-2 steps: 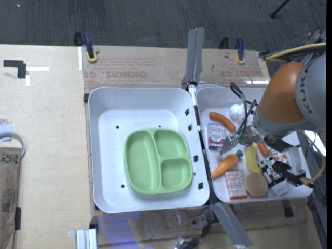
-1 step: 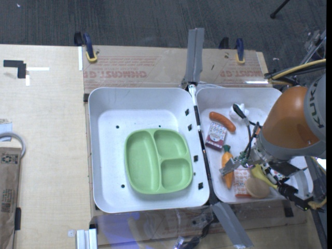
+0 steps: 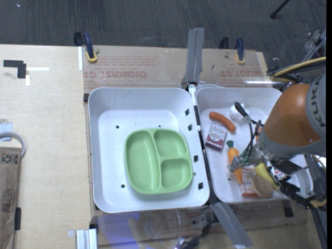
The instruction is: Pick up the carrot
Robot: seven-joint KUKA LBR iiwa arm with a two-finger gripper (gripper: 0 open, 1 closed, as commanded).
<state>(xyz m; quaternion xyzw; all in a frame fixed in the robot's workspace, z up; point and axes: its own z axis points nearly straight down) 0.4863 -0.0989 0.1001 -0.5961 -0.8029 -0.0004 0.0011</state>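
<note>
The carrot [image 3: 235, 162] lies in the right bin [image 3: 220, 191], beside a red packet [image 3: 216, 136]. The jaws [image 3: 239, 163] sit over the carrot; their state cannot be told.

Plate [image 3: 158, 161]: pale green
Bins [image 3: 98, 154]: white
Carrot [image 3: 234, 156]: orange
Sausage [image 3: 222, 122]: red
Bench [image 3: 41, 139]: light wood
Arm band [image 3: 293, 121]: orange

The orange carrot [image 3: 235, 162] with green top lies lengthwise in the right bin [image 3: 220, 191].
</note>
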